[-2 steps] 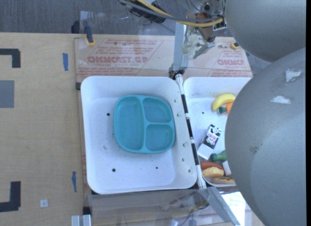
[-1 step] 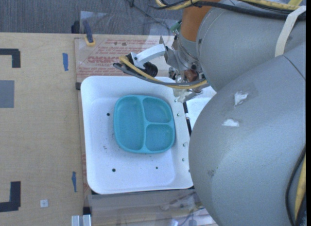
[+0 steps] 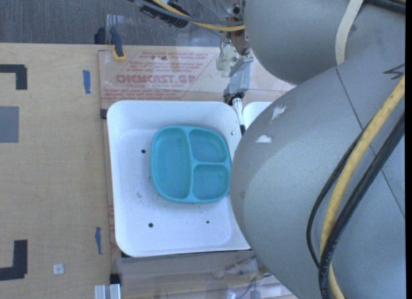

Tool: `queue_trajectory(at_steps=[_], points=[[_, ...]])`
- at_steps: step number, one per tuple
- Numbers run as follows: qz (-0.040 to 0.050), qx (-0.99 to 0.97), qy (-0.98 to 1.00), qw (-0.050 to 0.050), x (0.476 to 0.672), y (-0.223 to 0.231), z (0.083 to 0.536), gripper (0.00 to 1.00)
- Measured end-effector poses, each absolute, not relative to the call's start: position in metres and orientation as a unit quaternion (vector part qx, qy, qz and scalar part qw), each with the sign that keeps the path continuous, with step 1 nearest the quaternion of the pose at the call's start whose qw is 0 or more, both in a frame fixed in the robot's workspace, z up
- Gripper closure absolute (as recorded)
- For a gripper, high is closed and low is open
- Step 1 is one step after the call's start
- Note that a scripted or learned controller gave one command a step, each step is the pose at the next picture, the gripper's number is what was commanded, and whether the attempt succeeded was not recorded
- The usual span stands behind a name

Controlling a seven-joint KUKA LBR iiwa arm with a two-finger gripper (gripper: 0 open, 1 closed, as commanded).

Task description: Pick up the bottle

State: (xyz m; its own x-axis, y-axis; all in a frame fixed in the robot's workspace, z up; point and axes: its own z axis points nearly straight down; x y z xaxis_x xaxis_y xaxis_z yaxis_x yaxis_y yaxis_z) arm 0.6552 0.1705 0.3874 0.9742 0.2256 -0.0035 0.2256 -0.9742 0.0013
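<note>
My gripper (image 3: 235, 84) hangs from the wrist at the top of the camera view. Its lower end is over the far end of the wall between the two white bins. The left bin (image 3: 125, 163) holds a teal divided plate (image 3: 190, 164), which lies flat in its middle. My bulky grey arm (image 3: 322, 163) covers nearly all of the right bin (image 3: 256, 110), leaving a small far-left corner of it showing. What lies in that bin is hidden behind the arm.
Yellow and black cables (image 3: 174, 9) loop off the wrist above the bins' far side. A clear sheet with red lettering (image 3: 158, 76) lies behind the left bin. The wooden bench (image 3: 48, 163) stretches to the left, marked with black and blue tape.
</note>
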Motion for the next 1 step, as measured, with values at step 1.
queue_trajectory(at_steps=[1], points=[[-0.0032,0.995,0.099,0.001,0.6081,0.2128,0.2892,1.00]])
